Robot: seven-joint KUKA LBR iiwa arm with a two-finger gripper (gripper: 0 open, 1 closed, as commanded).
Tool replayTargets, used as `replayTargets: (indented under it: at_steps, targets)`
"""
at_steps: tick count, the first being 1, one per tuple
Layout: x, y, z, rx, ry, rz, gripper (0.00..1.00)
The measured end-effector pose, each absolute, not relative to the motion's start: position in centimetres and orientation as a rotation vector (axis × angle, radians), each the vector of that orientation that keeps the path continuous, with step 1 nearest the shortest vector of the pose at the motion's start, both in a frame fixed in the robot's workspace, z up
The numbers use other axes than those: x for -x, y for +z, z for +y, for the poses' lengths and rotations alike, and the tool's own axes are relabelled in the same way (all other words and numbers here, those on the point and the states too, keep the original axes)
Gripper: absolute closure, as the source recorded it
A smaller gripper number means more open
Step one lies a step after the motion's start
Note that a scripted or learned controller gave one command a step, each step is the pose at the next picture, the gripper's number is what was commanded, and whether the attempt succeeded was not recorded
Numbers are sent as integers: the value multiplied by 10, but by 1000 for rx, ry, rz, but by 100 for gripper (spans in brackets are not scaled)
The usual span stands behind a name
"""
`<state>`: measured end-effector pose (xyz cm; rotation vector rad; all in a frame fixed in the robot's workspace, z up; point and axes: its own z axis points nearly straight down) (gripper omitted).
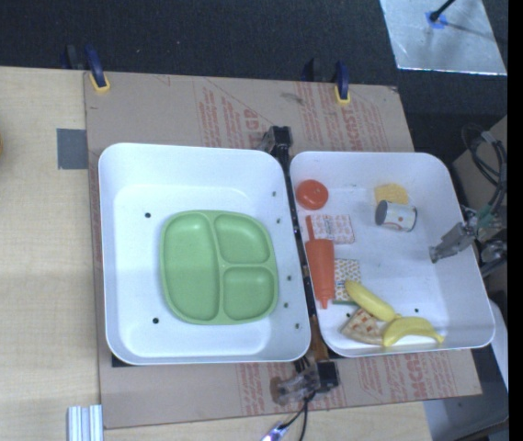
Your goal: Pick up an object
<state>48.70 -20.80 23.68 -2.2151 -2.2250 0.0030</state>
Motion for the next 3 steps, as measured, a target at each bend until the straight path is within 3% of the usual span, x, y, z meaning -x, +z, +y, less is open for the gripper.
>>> replayTargets:
  at_steps: [1, 2, 3]
  targets:
    - [-577, 146, -212, 2213, 5, -2226, 0]
    - [-636, 91, -190, 2214, 4, -2226, 0]
    - [-657, 92, -147, 2215, 1, -2228, 0]
